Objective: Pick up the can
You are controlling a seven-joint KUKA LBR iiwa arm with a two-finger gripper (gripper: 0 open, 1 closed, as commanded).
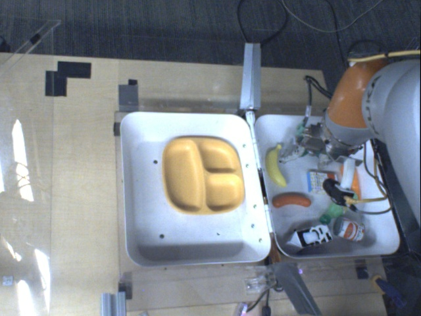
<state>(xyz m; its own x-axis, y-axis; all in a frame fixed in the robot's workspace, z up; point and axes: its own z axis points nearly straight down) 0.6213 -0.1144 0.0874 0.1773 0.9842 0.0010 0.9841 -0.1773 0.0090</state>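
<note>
The can (348,229) lies tipped in the right bin (388,245), long axis roughly left-right. The gripper (299,145) hangs above the banana (275,166); its fingers are too blurred to judge.

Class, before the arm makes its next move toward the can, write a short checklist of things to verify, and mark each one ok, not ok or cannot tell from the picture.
1. Can located: ok. The can lies near the front of the right bin.
2. Gripper placed over the can: not ok. The gripper is near the back of that bin, by the banana.
3. Gripper free of any load: cannot tell.
4. Room around the can: not ok. A green item and a black-and-white item crowd it.
5. Can upright: not ok, it looks tipped on its side.
6. Yellow tray out of the way: ok, it sits in the left bin.
</note>
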